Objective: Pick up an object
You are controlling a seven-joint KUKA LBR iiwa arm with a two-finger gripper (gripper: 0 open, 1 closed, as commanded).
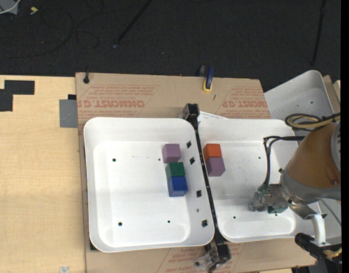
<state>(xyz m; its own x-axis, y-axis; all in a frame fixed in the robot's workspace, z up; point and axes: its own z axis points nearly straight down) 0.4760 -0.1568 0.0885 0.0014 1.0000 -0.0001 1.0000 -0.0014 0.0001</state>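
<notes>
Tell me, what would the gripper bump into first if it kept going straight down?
Probably the white floor of the shallow white right bin. The two-finger gripper points down over a bare patch, away from the orange cube and purple cube; height is unclear.

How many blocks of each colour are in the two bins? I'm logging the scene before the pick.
Purple: 2, one in the left bin, one in the right bin
Green: 1
Blue: 1
Orange: 1
Total: 5 blocks
</notes>
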